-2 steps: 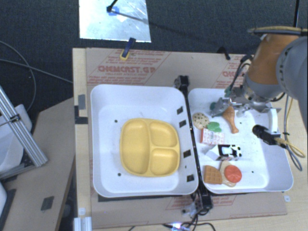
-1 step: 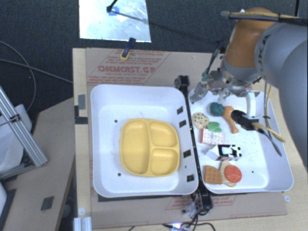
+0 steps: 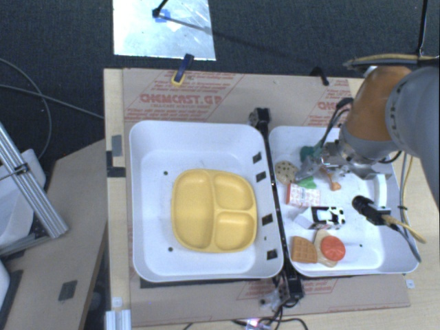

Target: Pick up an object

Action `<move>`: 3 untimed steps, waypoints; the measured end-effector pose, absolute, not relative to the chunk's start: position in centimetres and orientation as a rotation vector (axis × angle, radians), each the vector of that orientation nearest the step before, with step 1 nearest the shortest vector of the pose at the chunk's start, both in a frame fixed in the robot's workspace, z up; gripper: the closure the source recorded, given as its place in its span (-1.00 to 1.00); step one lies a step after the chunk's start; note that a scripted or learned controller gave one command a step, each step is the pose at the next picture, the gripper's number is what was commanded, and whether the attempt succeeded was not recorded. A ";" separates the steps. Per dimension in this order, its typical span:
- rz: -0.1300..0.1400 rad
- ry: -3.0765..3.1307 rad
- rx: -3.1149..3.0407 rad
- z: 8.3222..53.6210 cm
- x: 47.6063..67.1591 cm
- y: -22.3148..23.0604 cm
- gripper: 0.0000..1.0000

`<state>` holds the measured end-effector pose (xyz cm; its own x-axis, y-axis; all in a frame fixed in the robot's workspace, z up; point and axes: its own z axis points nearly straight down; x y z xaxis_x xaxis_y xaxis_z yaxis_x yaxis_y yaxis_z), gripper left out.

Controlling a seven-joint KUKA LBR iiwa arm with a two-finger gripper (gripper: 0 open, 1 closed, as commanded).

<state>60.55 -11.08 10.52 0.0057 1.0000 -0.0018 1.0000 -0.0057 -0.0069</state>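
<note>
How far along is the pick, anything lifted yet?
Done: nothing looks lifted; the waffle, packet and cookie lie in the right bin. In hand: the gripper hangs over that bin's far side, near a green piece. Left: a visible grasp, then the lift.

Left bin (image 3: pixel 148 184): yellow plate (image 3: pixel 213 208) takes the middle, bare strip along every wall. Right bin (image 3: pixel 371 251): cookie (image 3: pixel 284 171), packet (image 3: pixel 302 195), waffle (image 3: pixel 303 249) crowd the left wall; arm (image 3: pixel 385 112) overhangs the far right corner; near right corner open.
</note>
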 end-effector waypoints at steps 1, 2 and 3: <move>-0.016 -2.241 -2.208 19.0 61.5 0.3 -1.00; -0.007 -2.232 -2.215 18.5 64.7 2.7 -1.00; -0.012 -2.236 -2.210 24.0 63.7 10.0 -1.00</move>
